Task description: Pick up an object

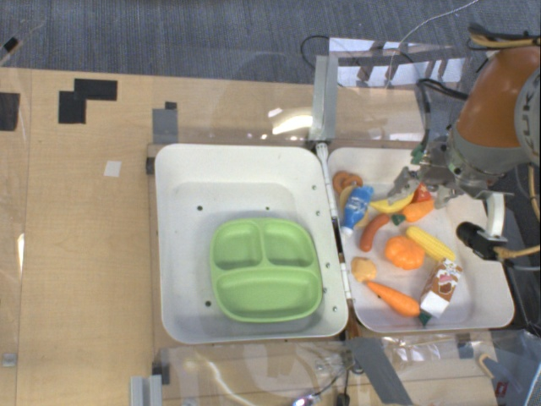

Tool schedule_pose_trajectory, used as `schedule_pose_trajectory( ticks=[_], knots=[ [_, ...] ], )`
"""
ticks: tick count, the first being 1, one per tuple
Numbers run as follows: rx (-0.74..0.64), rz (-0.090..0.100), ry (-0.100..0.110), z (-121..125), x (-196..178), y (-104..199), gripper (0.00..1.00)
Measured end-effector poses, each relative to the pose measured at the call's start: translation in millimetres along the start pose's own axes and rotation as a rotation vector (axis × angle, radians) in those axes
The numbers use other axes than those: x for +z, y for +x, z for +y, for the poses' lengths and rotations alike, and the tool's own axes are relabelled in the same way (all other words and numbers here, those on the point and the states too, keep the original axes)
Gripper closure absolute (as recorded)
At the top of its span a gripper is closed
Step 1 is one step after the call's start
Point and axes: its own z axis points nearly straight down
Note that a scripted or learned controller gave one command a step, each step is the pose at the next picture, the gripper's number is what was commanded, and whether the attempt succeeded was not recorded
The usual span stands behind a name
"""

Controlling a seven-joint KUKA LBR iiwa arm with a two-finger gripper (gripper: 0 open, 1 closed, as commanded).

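Hovering over the right bin (499, 307), the gripper (420, 186) is crowding the toy banana (393, 201) at the pile's far side; whether it is gripping anything I cannot tell. Packed neighbours, like the orange (404, 253), are risking a miss. Wooden bench (76, 252), grey carpet (169, 24) beyond.

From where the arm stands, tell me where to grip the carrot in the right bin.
Grip the carrot across its thick middle, coming straight down. It lies flat and slanted, apart from the milk carton beside it, so close across its narrow width.
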Motion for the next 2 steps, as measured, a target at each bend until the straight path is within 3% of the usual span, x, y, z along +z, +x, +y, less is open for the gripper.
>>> schedule_pose_trajectory(
  ticks=[1,2],
  knots=[
    [-0.015,0.001,-0.003,14,-30,55,0.0],
    [0.022,0.0,-0.005,48,90,32,0.0]
  ],
)
